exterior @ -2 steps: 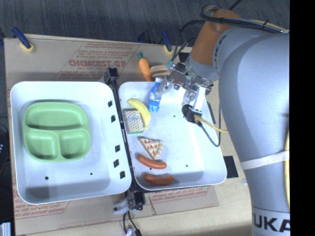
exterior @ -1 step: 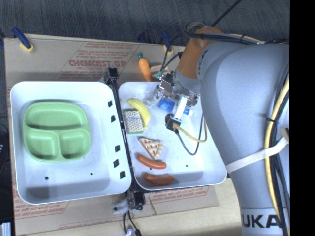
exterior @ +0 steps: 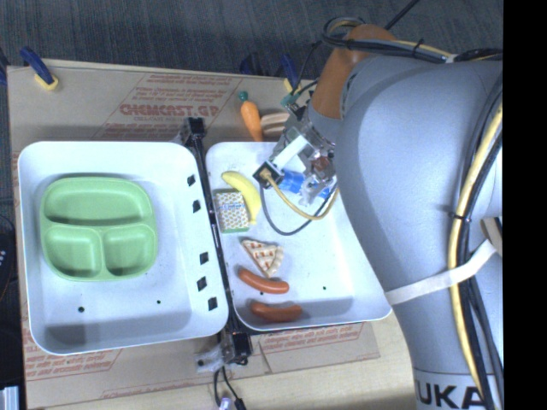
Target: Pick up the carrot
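The carrot (exterior: 249, 119), orange with a small green top, lies on the cardboard just behind the back rim of the right bin (exterior: 342, 254). It sits outside the bin, pointing roughly toward it. My gripper (exterior: 289, 133) hangs over the bin's back edge, just right of the carrot and close to it. The wrist and its white-and-blue parts cover the gripper's tip. Nothing shows as held.
The right bin holds a banana (exterior: 242, 190), a small patterned packet (exterior: 231, 210), a pizza slice (exterior: 262, 256) and two sausages (exterior: 263, 284) (exterior: 275, 312). A green divided tray (exterior: 98, 226) lies in the left bin. A tan object (exterior: 273, 125) sits beside the carrot. The arm's bulk covers the right side.
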Controlling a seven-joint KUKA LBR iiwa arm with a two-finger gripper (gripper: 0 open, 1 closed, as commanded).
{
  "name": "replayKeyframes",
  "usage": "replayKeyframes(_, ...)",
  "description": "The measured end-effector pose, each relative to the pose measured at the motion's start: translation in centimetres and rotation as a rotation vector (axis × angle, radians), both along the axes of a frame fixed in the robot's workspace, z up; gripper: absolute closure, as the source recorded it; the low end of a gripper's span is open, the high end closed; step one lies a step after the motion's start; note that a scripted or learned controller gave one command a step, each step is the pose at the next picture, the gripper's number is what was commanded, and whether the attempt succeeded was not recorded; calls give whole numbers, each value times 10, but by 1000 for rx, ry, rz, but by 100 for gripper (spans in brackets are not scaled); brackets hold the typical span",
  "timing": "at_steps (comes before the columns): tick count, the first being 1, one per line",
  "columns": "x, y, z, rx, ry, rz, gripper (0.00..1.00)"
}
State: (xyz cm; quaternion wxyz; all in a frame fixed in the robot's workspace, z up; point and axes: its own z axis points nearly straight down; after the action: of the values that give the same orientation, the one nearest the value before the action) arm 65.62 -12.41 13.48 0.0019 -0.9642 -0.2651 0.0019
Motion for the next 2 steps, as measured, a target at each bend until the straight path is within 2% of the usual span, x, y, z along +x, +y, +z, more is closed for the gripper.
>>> replayKeyframes(1,-51,-38,193,-1,-2,-140,0)
replayKeyframes(2,-102,-7,66,0,3,-177,0)
